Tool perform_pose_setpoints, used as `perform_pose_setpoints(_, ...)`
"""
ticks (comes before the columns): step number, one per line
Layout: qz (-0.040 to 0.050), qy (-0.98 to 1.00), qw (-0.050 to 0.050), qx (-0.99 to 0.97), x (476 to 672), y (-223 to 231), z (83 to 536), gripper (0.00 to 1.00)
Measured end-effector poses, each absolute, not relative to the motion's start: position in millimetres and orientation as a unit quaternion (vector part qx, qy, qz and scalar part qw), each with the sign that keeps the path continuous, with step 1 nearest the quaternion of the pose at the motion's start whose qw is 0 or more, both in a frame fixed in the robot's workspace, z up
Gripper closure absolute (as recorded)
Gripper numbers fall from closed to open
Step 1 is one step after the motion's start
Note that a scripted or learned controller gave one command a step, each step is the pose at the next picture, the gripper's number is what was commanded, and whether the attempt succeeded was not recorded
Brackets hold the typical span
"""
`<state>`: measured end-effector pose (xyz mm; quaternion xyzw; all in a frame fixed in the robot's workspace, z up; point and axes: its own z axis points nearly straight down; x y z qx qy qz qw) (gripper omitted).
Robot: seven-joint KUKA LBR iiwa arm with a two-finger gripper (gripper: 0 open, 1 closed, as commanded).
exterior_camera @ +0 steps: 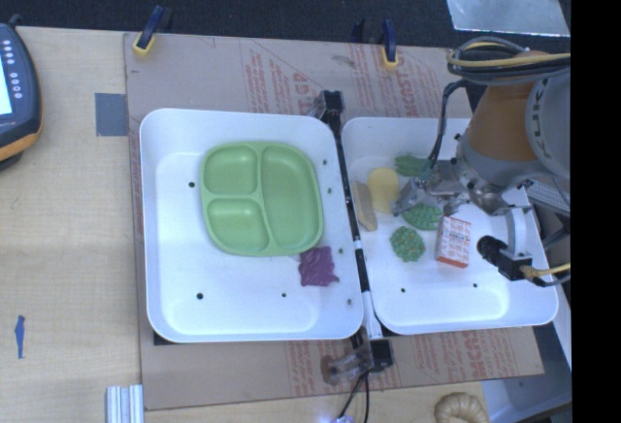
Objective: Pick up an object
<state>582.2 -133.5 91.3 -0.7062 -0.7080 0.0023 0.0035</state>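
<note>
Camera view: the arm's hand (424, 195) hangs low in the right bin (427, 314), at a cluster of small items: a green piece (421, 215) directly beneath it, a yellow item (383, 184) to its left, another green piece (407, 243) below. A clean pick probably calls for closing squarely on one piece, clear of its neighbours. Whether the hand is spread or closed, or grips anything, cannot be told.

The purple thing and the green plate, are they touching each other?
Cannot tell. In the camera view the purple thing sits right at the green plate's lower right corner, with no clear gap or overlap.
</note>
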Motion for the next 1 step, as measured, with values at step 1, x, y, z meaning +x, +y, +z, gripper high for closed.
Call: perform_pose_setpoints(1,0.0024,-0.708,0.002,-0.707,584.0,-136.4,102.4,1.00)
